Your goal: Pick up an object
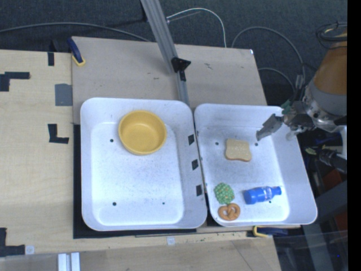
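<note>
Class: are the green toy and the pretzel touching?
Cannot tell: in the camera view the green toy sits right above the pretzel, their edges too close to separate.

Yellow bowl (pixel 142 131), tan toast (pixel 238 150), green knobbly ball (pixel 224 193), brown pretzel (pixel 229 211), blue bottle (pixel 261 194); both bins (pixel 96 168) white, finely speckled.

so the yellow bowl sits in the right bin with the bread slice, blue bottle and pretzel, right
Not quite. The camera view shows the yellow bowl in the left bin, alone. The bread slice, blue bottle and pretzel are in the right bin, as you said.
</note>
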Controlling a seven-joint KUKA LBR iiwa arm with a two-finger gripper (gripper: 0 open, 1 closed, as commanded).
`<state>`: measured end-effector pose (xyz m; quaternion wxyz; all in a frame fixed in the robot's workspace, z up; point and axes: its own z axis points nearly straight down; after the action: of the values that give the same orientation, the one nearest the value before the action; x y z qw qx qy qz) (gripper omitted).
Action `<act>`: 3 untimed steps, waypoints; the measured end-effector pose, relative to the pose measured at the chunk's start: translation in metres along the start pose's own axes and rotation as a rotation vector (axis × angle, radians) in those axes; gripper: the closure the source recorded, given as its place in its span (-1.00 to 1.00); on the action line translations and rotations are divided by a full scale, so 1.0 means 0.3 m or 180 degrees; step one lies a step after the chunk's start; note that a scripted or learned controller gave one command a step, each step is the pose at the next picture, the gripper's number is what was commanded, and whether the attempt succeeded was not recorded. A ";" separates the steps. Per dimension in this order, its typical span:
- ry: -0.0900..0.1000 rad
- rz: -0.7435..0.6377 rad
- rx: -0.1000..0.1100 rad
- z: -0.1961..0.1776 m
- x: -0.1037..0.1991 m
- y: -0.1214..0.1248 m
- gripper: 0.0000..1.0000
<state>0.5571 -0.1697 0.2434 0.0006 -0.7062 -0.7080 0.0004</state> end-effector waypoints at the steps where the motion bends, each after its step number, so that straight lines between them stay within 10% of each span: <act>1: 0.0000 0.0001 -0.0001 0.000 0.000 0.000 -1.00; 3: 0.0000 0.0003 0.0017 0.340 -0.019 0.041 -1.00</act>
<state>0.5692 -0.1752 0.1412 0.0025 -0.7066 -0.7076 0.0024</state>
